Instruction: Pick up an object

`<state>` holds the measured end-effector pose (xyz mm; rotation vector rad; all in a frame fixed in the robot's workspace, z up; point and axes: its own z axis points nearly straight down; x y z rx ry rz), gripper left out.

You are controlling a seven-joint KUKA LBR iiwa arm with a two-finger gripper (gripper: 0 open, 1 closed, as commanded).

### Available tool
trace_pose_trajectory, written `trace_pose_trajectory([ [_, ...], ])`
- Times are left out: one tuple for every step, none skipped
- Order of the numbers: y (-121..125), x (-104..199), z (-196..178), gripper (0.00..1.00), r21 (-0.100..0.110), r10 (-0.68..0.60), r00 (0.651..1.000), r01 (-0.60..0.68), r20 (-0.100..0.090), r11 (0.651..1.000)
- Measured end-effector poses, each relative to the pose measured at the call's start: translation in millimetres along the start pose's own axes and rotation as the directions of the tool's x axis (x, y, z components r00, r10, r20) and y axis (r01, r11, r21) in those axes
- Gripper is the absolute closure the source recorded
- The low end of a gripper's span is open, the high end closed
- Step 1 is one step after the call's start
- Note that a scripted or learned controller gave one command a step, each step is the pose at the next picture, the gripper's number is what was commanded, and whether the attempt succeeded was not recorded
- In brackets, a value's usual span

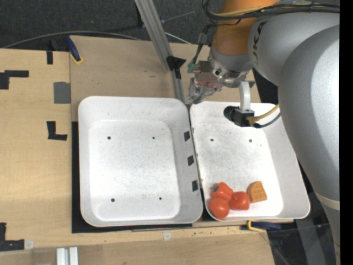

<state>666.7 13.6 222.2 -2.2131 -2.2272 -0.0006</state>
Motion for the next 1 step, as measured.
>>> trace_pose_trajectory([
  [14.1, 51.3, -8.6, 1.0, -0.001, -0.001, 1.0, 0.001, 0.0, 1.0],
])
